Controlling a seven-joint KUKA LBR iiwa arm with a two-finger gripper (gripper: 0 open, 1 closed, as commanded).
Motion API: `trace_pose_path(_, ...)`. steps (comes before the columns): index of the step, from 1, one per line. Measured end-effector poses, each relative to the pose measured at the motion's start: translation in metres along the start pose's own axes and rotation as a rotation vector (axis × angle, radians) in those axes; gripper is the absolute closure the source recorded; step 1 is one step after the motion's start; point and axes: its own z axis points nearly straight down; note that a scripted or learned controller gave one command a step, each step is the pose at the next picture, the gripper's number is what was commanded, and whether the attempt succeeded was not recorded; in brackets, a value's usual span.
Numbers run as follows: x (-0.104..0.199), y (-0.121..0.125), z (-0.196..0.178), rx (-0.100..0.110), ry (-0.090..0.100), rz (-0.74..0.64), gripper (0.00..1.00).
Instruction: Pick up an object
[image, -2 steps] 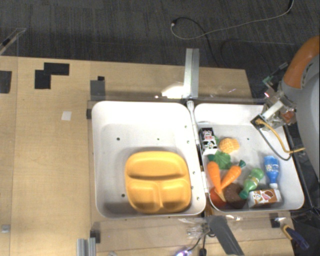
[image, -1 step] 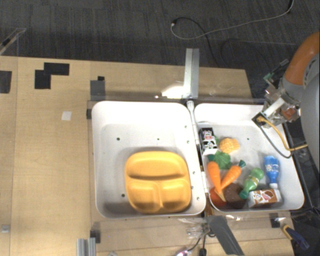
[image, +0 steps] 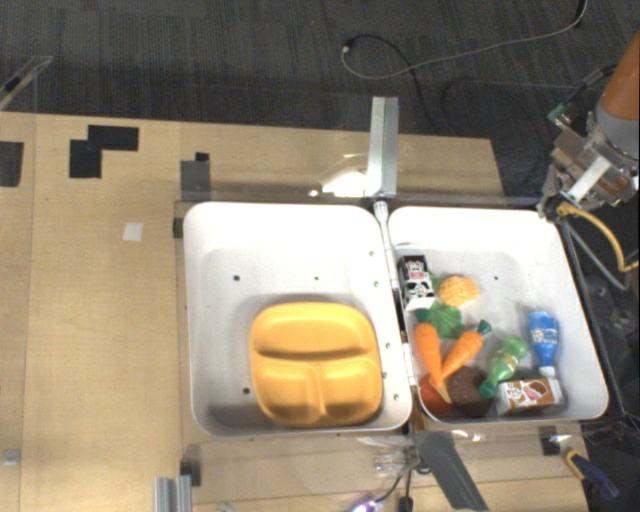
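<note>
The right bin (image: 520, 240) holds a heap of toy food. A black-and-white carton (image: 415, 280) lies by the divider, with a yellow corn cob (image: 457, 291) beside it. Below them are a green broccoli piece (image: 443, 320), two orange carrots (image: 430, 350) (image: 462, 350), a green bottle (image: 503, 362), a blue bottle (image: 542, 338), a brown drink carton (image: 527, 394) and a dark brown lump (image: 465, 385). My gripper (image: 572, 188) hangs at the bin's far right corner, well apart from all of these items.
A yellow divided tray (image: 315, 362) rests in the front half of the left bin (image: 230, 250). A metal post (image: 384, 140) stands behind the divider between the bins. Cables trail along the right side.
</note>
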Motion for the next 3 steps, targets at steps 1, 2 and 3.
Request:
trace_pose_path(1,-0.001,0.012,0.01,0.002,-0.002,0.192,1.0)
trace_pose_path(2,-0.017,0.015,0.082,0.002,-0.003,0.314,1.0)
trace_pose_path(3,-0.013,0.017,0.166,0.001,-0.001,0.49,1.0)
